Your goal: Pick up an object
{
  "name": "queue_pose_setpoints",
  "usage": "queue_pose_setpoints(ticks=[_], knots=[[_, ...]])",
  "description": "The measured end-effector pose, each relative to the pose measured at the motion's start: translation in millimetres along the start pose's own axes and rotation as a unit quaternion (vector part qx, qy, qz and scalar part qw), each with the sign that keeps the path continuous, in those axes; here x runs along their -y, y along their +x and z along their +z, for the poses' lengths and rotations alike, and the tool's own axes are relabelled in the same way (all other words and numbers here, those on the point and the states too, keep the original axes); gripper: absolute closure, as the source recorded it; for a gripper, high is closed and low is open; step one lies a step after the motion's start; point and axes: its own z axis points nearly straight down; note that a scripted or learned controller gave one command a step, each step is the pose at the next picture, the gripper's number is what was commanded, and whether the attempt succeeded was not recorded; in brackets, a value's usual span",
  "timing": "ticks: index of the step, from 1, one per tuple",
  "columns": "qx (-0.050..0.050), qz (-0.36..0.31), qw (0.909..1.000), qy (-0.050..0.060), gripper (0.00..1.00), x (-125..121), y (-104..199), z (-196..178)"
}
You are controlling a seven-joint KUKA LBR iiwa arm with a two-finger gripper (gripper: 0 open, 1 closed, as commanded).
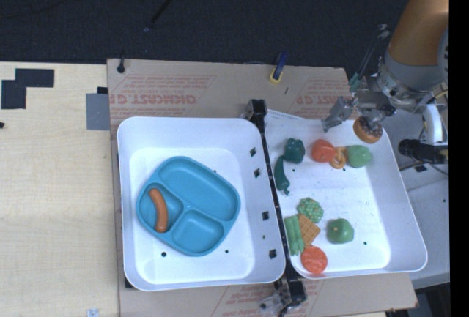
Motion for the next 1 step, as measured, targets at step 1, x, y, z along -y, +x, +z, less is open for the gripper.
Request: queue_pose_setpoints(ticks=[1], knots=[[0.001, -0.001, 1.0, -0.006, 0.0, -2.0, -0.1, -7.0]])
